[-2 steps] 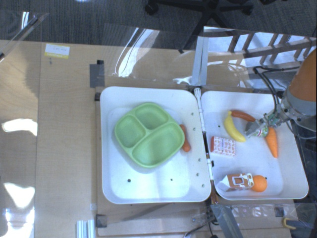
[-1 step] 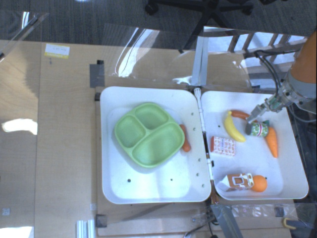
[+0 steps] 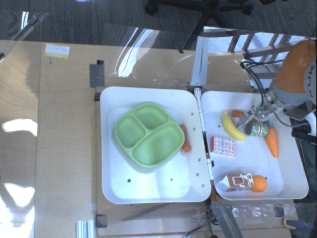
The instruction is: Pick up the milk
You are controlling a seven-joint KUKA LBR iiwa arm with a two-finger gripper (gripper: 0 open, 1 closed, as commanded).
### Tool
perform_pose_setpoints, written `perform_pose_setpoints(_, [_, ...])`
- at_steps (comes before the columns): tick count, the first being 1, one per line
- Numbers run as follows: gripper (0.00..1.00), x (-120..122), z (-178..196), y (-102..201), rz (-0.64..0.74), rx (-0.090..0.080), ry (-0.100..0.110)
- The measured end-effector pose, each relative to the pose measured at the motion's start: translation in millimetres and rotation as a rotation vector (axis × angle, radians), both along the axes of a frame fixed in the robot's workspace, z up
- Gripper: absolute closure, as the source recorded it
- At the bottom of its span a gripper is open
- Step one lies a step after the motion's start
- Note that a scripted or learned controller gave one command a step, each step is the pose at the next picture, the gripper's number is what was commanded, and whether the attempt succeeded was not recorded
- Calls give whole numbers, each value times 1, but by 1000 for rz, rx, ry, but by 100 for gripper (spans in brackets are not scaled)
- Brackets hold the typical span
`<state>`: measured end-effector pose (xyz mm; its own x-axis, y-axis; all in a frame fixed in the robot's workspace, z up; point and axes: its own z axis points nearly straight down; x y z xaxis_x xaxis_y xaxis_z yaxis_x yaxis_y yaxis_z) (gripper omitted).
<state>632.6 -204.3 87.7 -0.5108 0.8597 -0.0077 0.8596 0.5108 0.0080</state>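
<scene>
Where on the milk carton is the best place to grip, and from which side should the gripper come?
The milk carton lies on its side in the right bin, with an orange touching its right end. Probably grip across the middle of its body, coming from above with fingers on the two long sides, which look free.

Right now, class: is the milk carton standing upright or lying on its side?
Lying on its side: the milk carton rests lengthwise on the right bin's floor, beside an orange.

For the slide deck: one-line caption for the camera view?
Gripper over banana in right bin; milk carton lies untouched near front.
</scene>
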Motion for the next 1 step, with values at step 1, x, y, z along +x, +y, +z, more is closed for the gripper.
perform_pose_setpoints(1, [100,3,14,1,3,-2,-10])
